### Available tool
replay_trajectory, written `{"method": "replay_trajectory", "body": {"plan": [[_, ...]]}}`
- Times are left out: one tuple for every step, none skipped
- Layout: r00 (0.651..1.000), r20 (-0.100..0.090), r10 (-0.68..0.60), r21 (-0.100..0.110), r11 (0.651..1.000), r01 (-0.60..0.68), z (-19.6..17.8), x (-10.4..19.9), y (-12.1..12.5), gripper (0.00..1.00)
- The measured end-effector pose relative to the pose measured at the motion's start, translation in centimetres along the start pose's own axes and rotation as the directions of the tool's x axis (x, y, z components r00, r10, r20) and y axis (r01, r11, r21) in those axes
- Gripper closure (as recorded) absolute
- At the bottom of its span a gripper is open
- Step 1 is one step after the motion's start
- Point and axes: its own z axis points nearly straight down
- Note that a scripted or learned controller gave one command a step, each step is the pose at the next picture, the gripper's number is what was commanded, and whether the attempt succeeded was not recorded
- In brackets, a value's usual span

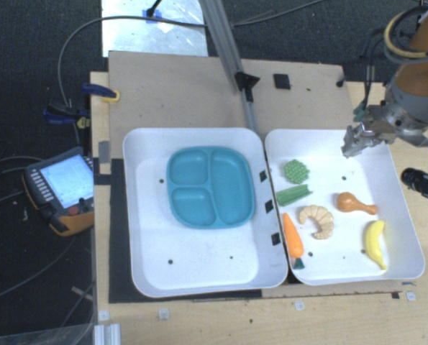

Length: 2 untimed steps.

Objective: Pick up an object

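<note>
**Operator:** Over the right bin [408, 261], near its far edge, I have the gripper [356, 141] hanging above bare white floor. From this angle I cannot tell how it is set, and I see nothing in it.

**Colleague:** So nothing is picked yet?

**Operator:** As far as I can judge, no. All six pieces lie in that bin: the green round piece [296, 170], the green bean [293, 194], the carrot [293, 236], the croissant [317, 220], the drumstick [354, 204] and the banana [375, 244].

**Colleague:** And the other bin?

**Operator:** It bears the blue divided plate [210, 187]. I reckon choosing, descending and grasping are all left.
</note>
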Motion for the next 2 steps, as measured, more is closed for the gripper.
{"method": "replay_trajectory", "body": {"plan": [[1.0, 0.001, 0.001, 0.001, 1.0, -0.001, 1.7, 5.5, -1.8, 1.0], [1.0, 0.0, 0.0, 0.001, 1.0, 0.0, 2.0, 10.8, -2.8, 1.0]]}}
